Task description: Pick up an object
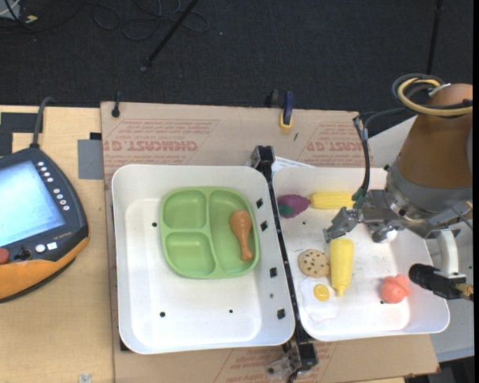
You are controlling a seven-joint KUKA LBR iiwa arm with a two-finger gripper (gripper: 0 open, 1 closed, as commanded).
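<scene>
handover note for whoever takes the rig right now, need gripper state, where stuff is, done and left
Gripper: low in the right bin, beside the upper corn and just above the lower corn; nothing visibly between its fingers.
Right bin also: purple item, cookie, fried egg, red piece.
Left bin: green tray with drumstick.
Done: nothing lifted.
Left: grasp and lift one object.

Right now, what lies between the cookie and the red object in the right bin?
In the camera view, the yellow corn cob lies between the cookie and the red object.
</scene>
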